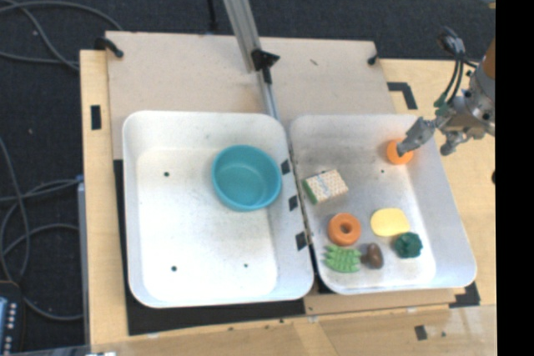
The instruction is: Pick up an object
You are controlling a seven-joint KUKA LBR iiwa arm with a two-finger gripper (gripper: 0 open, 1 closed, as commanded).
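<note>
White bins (158, 263) — two; left holds one teal bowl (246, 177), right six small objects; gripper (434, 137) open, seemingly empty — beside orange ball (398, 152)

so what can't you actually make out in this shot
- Gripper: one finger tip covers part of the small orange object; whether it touches or hovers above is unclear in the camera view.
- Arm: cut off by the right edge.
- Dark brown item and dark green item in the right bin: too small to identify.
</note>
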